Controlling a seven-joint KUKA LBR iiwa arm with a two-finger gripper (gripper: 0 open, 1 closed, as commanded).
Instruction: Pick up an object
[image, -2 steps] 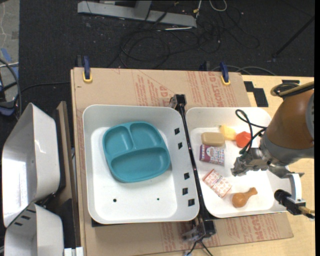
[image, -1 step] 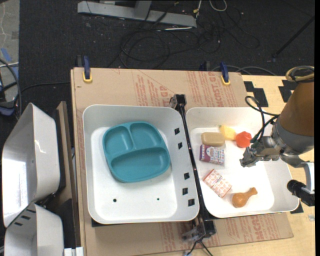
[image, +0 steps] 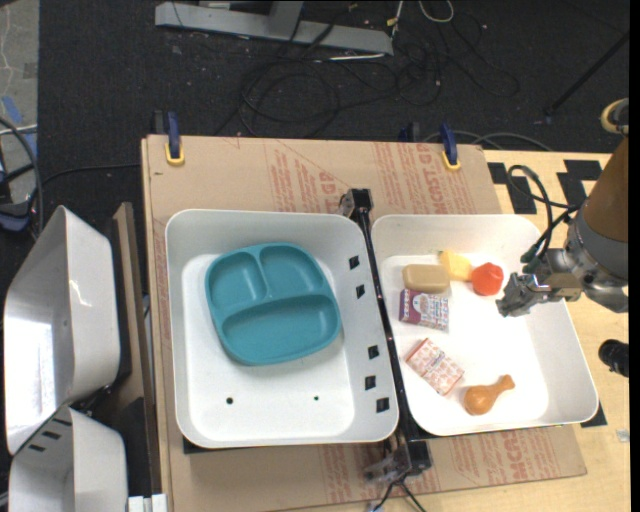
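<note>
Objects for picking, all lying loose in the right bin (image: 560, 400): a red tomato-like ball (image: 487, 279) near the far right corner, touching a yellow piece (image: 455, 263); a tan block (image: 426, 277) just beside that; a purple-and-white packet (image: 424, 308) near the left wall; a pink patterned packet (image: 434, 365) nearer the front; an orange drumstick-shaped toy (image: 486, 396) by the front right corner.

Hovering at the right wall of that bin, just beside the red ball: the gripper (image: 519, 297), carrying nothing visible. Cannot tell whether the jaws are parted or closed, being dark and small against the bin.

Judging progress: nothing lifted yet, so choosing, closing on and raising 1 object all remaining.

Sitting in the left bin (image: 190, 400): a teal divided plate (image: 272, 303), near the far left corner.

Supporting both bins: a brown board (image: 300, 170) clamped at its far edge, on a dark floor strewn with cables (image: 300, 70). Standing off the left edge: 2 more white bins (image: 60, 310).
</note>
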